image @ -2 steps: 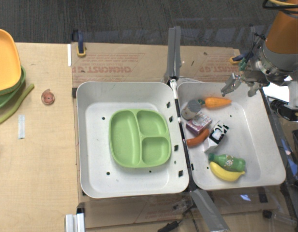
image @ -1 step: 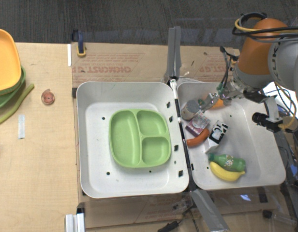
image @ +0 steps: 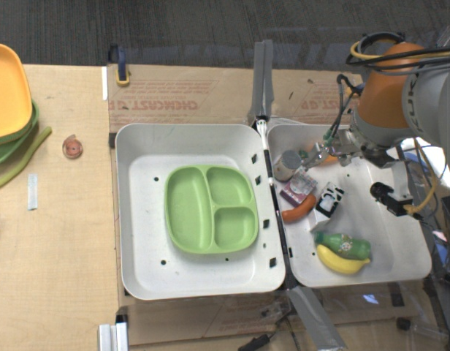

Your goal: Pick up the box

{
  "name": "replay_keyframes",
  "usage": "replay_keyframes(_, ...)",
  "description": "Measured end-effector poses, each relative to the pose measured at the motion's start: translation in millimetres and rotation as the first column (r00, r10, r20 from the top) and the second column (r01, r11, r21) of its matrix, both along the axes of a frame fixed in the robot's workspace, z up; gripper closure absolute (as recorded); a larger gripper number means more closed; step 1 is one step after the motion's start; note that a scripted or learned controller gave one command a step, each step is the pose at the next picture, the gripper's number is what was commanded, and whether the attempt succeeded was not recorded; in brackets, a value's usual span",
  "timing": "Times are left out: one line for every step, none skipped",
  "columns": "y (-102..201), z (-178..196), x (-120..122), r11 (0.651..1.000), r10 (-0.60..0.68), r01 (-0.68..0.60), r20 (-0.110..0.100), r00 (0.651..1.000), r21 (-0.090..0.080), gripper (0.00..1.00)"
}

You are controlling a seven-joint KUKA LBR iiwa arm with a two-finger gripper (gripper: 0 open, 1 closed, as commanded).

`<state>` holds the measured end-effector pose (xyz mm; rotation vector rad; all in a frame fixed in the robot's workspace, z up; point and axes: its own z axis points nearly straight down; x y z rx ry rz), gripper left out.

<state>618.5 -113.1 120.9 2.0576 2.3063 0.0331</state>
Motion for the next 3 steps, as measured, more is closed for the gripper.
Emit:
replay_keyframes(1.8,-0.3,-8.1,0.999,-0.047,0.047,-0.001,0.999,0.004,0.0)
replay_keyframes(71.8,70.1,-11.7,0.996,-0.085,0.086,-0.053,0.995,0.016,0.0)
replay_keyframes(48.8,69.6,-29.5,0.973,-0.23,0.231,-0.056,0.972,0.016,0.0)
